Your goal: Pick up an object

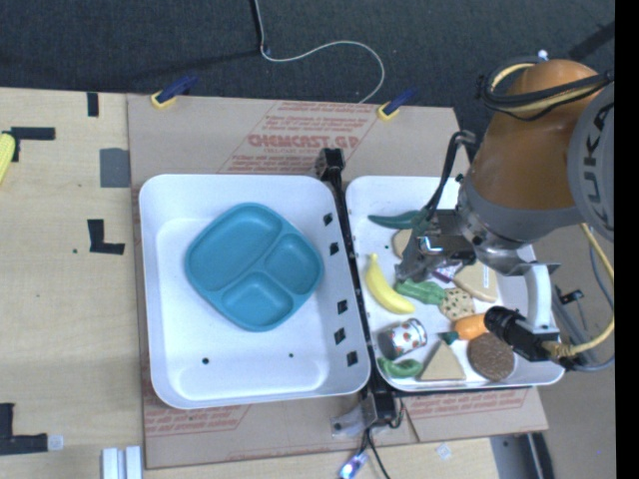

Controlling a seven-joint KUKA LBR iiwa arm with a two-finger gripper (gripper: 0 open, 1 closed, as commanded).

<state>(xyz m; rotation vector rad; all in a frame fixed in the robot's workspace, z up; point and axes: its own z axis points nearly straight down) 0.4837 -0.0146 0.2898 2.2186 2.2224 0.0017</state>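
Note:
My gripper (424, 257) hangs low over the middle of the right bin (371, 190), under the orange-banded wrist. Directly beneath it lies a green pod-like toy (426, 291), with a yellow banana (385, 286) just to its left. A dark green chili pepper (397, 218) lies behind the gripper, next to a tan round piece (403, 241). Nothing is visibly held. The arm hides part of the bin's right side.
Near the right bin's front lie a spotted cookie (457, 302), an orange carrot piece (467, 325), a brown disc (491, 357), a sandwich wedge (444, 365) and a silver-and-red item (404, 339). The left bin (165, 297) holds a blue divided plate (255, 264).

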